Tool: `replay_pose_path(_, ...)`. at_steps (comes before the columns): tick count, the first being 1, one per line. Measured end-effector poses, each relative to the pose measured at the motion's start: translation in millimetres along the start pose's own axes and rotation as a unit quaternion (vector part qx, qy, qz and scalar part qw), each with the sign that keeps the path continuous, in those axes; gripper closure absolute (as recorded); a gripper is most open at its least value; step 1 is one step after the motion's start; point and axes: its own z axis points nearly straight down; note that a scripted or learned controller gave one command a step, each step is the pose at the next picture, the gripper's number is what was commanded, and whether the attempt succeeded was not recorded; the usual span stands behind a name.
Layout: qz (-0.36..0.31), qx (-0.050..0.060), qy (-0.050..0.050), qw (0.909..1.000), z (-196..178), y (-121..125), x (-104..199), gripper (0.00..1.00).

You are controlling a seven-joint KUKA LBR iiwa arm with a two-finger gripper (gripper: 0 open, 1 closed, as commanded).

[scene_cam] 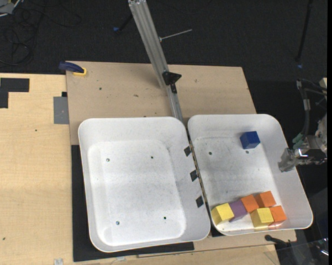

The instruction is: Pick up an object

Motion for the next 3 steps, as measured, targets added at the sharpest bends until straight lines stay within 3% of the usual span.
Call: replay_pose_path(3,0.000,0.005,0.002,1.0000,39.8,27.0,140.3,1.00)
